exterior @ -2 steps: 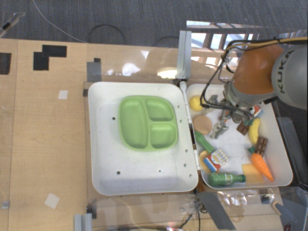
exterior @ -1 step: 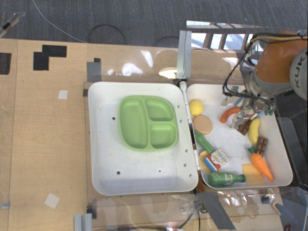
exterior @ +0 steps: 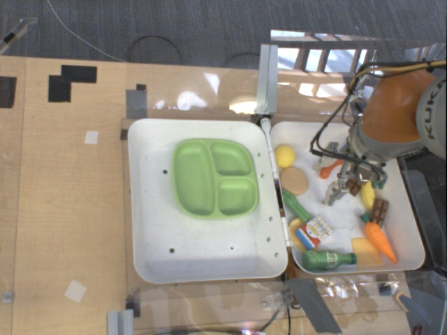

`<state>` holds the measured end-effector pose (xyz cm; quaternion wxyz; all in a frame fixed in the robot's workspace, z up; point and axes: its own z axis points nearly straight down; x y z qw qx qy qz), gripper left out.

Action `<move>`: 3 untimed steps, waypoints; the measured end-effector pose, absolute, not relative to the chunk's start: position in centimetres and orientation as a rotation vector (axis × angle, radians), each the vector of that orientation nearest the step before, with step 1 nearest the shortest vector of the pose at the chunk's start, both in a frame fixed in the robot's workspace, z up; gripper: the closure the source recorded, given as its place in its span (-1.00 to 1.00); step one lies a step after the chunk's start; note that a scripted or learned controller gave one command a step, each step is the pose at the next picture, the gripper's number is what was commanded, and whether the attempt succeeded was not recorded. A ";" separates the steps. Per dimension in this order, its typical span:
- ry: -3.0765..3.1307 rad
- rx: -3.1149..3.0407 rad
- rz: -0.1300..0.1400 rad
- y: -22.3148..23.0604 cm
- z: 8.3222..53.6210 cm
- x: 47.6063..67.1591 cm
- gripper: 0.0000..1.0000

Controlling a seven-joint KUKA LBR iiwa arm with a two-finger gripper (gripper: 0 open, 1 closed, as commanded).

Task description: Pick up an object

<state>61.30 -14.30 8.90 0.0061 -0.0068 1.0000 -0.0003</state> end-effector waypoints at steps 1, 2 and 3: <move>3.112 0.324 0.003 -10.2 8.8 65.6 -1.00; 3.123 0.190 -0.005 -17.9 8.9 65.0 -1.00; 3.125 0.173 0.005 -9.9 8.9 63.7 -1.00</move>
